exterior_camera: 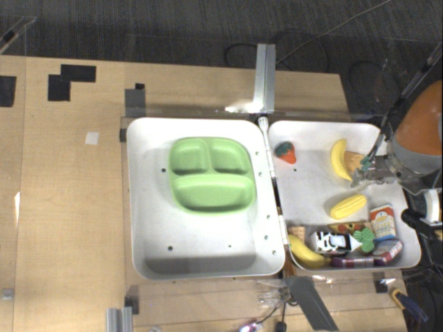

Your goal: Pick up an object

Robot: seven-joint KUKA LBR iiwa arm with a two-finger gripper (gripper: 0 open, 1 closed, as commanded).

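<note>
arm (421,138): grey body | orange band, rounded | tool (367,169): small metal bits, grey | dark cable by wrist

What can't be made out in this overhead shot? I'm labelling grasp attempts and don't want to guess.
- Gripper: too small and blurred in the camera view to tell how its fingers stand, or whether it touches the tan item beside the banana.
- Arm: cut off by the right edge.
- Pile along the right bin's near wall: items overlap; the labels are too small to read.
</note>
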